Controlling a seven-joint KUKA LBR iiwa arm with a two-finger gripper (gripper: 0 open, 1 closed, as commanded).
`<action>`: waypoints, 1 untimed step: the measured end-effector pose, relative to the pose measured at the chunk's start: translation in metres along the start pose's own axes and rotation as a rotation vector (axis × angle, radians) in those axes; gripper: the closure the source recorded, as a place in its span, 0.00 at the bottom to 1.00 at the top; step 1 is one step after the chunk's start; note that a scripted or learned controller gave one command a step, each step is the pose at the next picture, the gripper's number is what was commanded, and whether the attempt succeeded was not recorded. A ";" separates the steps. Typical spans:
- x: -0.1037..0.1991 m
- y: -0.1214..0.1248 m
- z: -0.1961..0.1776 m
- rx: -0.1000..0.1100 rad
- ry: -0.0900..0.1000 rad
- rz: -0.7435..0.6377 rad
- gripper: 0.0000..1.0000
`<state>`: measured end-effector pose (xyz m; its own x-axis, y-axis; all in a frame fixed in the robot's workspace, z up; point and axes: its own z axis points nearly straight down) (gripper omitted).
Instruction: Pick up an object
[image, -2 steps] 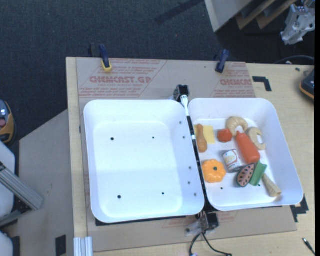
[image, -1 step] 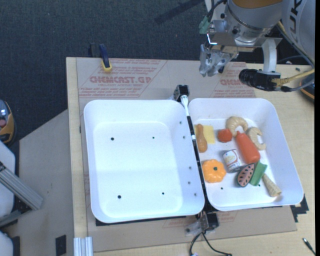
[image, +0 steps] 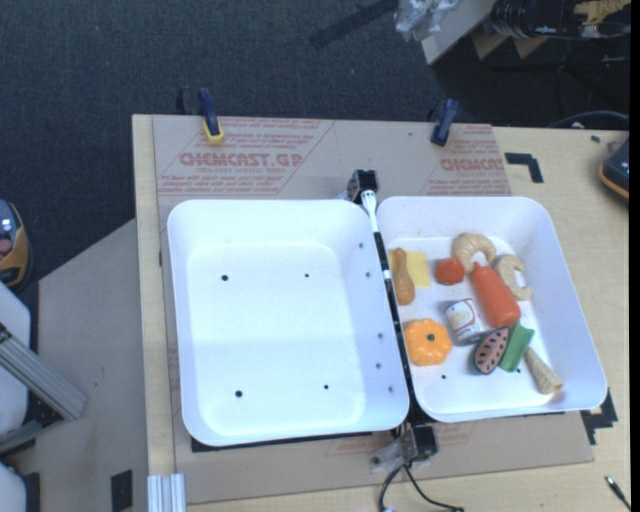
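Bins: left bin (image: 270, 330) bare, right bin (image: 560, 250) holds everything — carrot (image: 495, 295), pumpkin (image: 428, 342), can (image: 461, 320), tomato (image: 449, 270). Claw (image: 425, 15) far above-left of them, at top edge; its state — cannot tell. Nothing picked yet; whole pick remains.

Two shallow white plastic bins, left (image: 200, 330) and right (image: 570, 330): smooth, faintly glossy. They sit on a flat tan board (image: 160, 300) with a matt, paper-like face and red print. My right bin's toy foods look like moulded plastic: orange pumpkin (image: 428, 342) slightly shiny, long orange-red carrot (image: 496, 296) smooth. Small can (image: 461, 320) carries a paper-looking label. Floor is dark, rough carpet (image: 100, 60).
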<state>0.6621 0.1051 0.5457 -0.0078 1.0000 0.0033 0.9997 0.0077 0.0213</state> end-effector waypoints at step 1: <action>-0.100 0.003 0.010 0.021 -0.006 0.016 1.00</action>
<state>0.6663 0.0057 0.5356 0.0084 1.0000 -0.0025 1.0000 -0.0084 0.0005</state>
